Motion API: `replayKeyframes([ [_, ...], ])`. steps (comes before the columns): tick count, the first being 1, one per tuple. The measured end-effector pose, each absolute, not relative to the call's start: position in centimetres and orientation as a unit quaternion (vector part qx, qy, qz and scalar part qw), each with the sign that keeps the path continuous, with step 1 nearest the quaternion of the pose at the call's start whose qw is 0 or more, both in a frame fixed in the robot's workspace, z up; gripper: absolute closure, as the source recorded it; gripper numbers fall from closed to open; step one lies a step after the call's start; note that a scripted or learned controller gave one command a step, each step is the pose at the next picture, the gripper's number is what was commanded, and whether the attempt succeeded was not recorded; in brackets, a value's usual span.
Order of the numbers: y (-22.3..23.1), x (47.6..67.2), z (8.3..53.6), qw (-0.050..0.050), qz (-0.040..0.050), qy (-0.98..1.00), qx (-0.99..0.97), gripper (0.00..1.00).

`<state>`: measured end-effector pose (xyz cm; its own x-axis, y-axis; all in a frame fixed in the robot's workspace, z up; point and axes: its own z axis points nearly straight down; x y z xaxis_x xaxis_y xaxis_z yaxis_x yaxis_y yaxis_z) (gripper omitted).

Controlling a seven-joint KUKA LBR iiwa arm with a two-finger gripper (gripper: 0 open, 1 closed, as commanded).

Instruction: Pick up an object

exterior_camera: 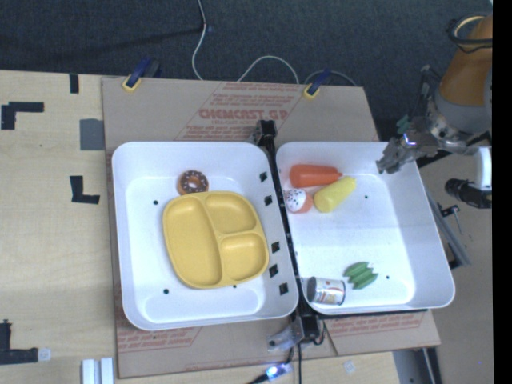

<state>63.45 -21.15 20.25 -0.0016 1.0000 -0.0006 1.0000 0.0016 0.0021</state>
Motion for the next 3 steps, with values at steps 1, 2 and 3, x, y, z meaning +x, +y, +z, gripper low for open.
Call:
replayKeyframes([
  [1, -16.0, 62.4, 19.9, -0.001, 0.0000, 0.709, 0.705, 1.00],
  [2, -10.7, 61.7, 21.1, -0.001, 0.0006, 0.709, 0.705, 1.00],
  [3, -5.1, 60.8, 20.4, -0.002, -0.0003, 0.709, 0.705, 1.00],
])
